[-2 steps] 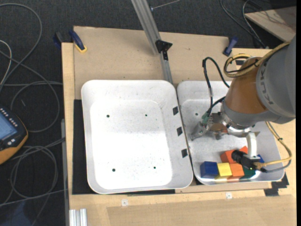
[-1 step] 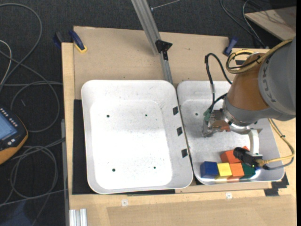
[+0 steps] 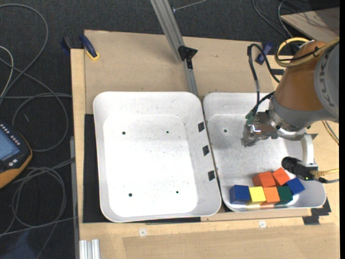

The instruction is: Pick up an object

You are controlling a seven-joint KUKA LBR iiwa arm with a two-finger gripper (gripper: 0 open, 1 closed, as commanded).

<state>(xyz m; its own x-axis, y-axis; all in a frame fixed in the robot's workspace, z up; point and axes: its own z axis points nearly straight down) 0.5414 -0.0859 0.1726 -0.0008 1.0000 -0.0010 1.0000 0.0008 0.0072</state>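
Blocks (image 3: 265,188) sat clustered in the near right corner of the right bin (image 3: 232,155); blue block (image 3: 239,193) at the left end, yellow block (image 3: 257,195) just beside it, orange ones above and right, a green one and another blue one at the far right of the cluster, all touching or nearly so. Gripper (image 3: 250,135) hung over the middle of the same bin, toward its far half, with bare bin floor below it; whether it was released or clenched I could not tell, too small and dark at the tip; nothing was visibly held. Key relation: the cluster lay toward the camera and slightly right of the gripper, near but clearly apart, with open floor between; the cluster's long axis ran roughly left to right along the bin's near wall. Left bin (image 3: 145,155) lay well apart from the gripper, across the divider. Judgement: pick not yet done; the next move would likely call for travel toward the near wall, then a descent; the blue block at the left end looked the most exposed, free on its left side; tight packing and the near wall could spoil a grasp on the others.
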